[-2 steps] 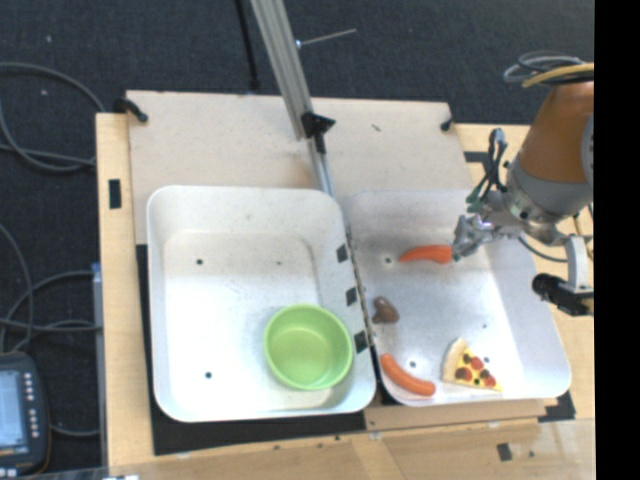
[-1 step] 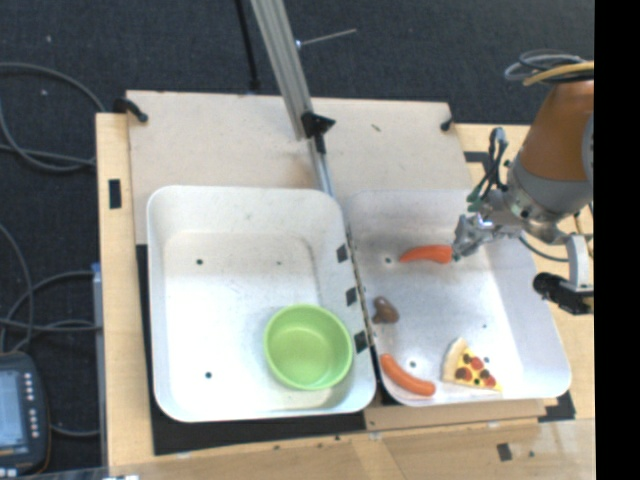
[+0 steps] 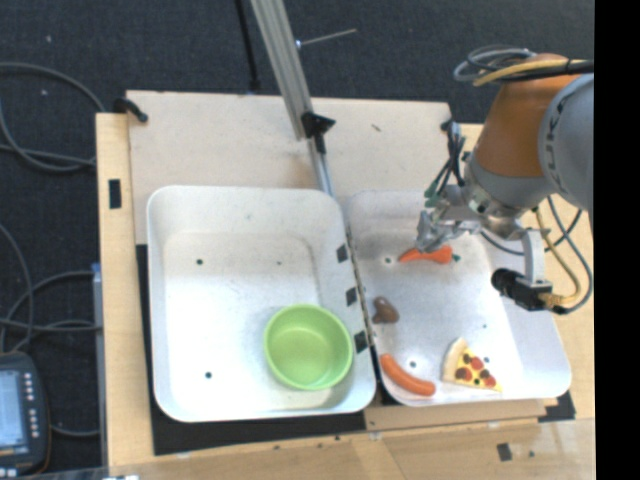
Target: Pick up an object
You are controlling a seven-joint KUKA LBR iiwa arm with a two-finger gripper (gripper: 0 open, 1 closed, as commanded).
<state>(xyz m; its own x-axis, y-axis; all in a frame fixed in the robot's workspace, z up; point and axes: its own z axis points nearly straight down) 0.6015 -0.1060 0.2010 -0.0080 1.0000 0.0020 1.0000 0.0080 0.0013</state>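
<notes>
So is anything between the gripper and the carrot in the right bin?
Nothing visible. The gripper is right above the carrot in the right bin; the brown piece, sausage and pizza slice lie apart, nearer the front.

Open floor mid-right bin (image 3: 520,363) between carrot (image 3: 427,256), brown lump (image 3: 385,312), sausage (image 3: 407,376) and pizza (image 3: 470,368); bowl (image 3: 308,346) crowding left bin's (image 3: 200,288) front.

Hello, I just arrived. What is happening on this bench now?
A grey robot arm with an orange band reaches into the right white bin. Its gripper is low, right above a small orange toy carrot. A brown lump, a toy sausage and a toy pizza slice lie nearby. The left white bin contains a green bowl.
</notes>
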